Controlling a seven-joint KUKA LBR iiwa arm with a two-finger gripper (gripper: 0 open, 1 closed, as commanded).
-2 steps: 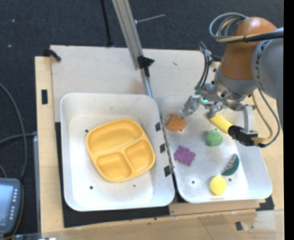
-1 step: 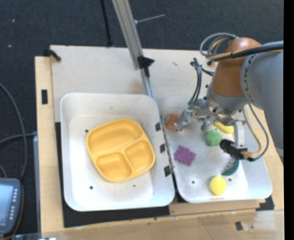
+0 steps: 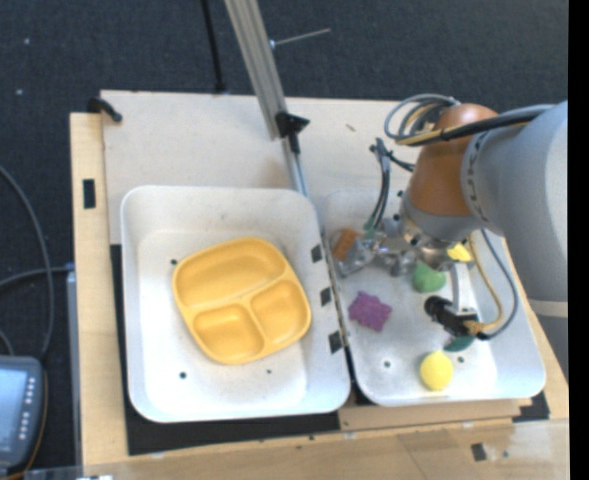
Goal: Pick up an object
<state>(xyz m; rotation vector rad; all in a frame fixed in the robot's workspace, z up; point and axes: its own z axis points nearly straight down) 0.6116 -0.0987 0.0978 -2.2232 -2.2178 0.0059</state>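
The gripper (image 3: 374, 253) sits low in the right bin (image 3: 514, 368), at its upper left corner, with the grey arm (image 3: 514, 188) and its orange band (image 3: 444, 168) bulking over it from the right; whether it is released or clenched on anything I cannot tell, since the metal parts blur together at this slant. Just beside it, to the left, lies a small orange object (image 3: 345, 241), close against the bin's wall, and that nearness suggests it is the piece being tried for. A green object (image 3: 429, 277) lies just to the right of the gripper, partly under the wrist, with a bit of yellow (image 3: 461, 253) showing beside it. Below these, a purple block (image 3: 370, 311) rests loose on the bin floor, well clear of the tool, and a yellow ball (image 3: 436, 370) sits near the front edge, with a dark green piece (image 3: 458, 343) between it and the cables. The left bin (image 3: 154, 228) holds a yellow divided tray (image 3: 241, 298), lying flat and apart from the action. A slanted metal post (image 3: 259, 53) rises from behind the bins. My judgement: a grasp near a wall is awkward, as the wall leaves little room
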